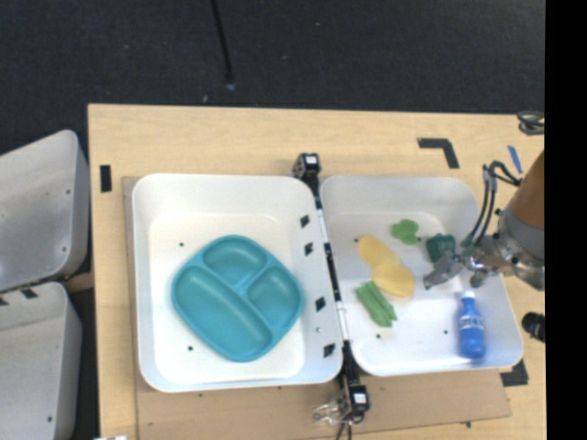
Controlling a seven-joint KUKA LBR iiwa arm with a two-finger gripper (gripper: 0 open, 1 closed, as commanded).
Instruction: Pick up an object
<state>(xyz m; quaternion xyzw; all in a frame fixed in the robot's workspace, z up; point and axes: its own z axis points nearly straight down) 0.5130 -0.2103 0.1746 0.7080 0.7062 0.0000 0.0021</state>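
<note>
Your pincer (442,271) is hovering in the right bin (417,356), fingers spread with nothing between them, just beside the dark green toy (440,245). That toy is looking light, rigid and slick, so you're best gripping across its middle.

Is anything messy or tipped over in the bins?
The blue bottle lies on its side in the right bin instead of standing. Otherwise nothing looks spilled or broken; the teal divided plate sits flat.
</note>
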